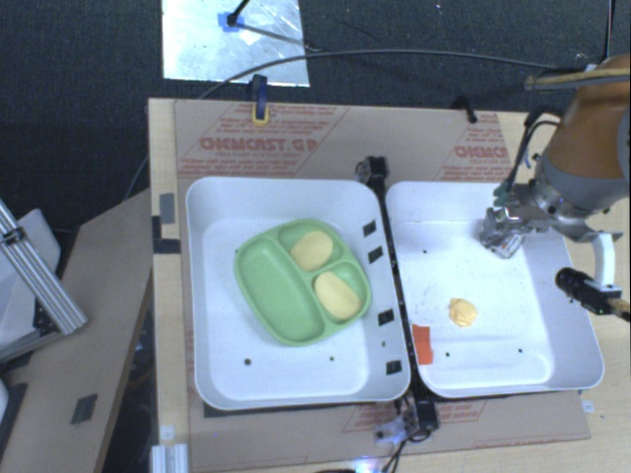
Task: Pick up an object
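The gripper [503,236] hangs over the upper right of the right bin [552,368], and whether it is spread or pressed together cannot be told. A small yellow object [462,311] lies lower in that bin, apart from it, near an orange piece [422,344]. The left bin [227,382] holds a green divided plate [271,289] carrying two yellow pieces [314,249].

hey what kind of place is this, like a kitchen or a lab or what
Most likely a robotics lab bench set up for pick-up trials, not a kitchen. Two white bins sit side by side on a protective sheet; a grey and orange robot arm reaches in; the food pieces on the green tray look like toys.
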You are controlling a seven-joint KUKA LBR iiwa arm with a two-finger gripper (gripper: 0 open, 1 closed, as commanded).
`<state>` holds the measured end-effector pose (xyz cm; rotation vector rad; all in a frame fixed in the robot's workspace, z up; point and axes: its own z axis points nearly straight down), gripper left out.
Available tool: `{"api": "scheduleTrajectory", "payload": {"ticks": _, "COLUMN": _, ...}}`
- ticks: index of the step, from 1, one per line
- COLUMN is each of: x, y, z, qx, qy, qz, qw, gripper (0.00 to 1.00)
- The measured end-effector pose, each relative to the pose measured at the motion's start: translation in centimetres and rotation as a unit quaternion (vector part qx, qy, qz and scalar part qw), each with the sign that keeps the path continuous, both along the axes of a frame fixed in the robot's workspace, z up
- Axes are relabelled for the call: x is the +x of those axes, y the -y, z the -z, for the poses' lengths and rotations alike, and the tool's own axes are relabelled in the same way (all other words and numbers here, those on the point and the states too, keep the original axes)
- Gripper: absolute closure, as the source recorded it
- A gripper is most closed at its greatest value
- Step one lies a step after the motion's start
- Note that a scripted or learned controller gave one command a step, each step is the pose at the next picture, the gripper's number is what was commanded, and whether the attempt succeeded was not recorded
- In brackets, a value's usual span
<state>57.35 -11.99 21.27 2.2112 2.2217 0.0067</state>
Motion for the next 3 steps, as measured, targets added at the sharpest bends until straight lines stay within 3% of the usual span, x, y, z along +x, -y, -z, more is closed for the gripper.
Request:
{"api": "scheduleTrajectory", "payload": {"ticks": 1, "x": 0.7, "y": 0.0, "z": -6.4, "qx": 0.0000, "qy": 0.000, "qz": 0.000, "qw": 1.0000, "gripper": 1.00}}
{"api": "scheduleTrajectory", "payload": {"ticks": 3, "x": 1.4, "y": -11.0, "z": -4.7, "qx": 0.0020, "qy": -0.003, "qz": -0.003, "qw": 1.0000, "gripper": 1.00}}
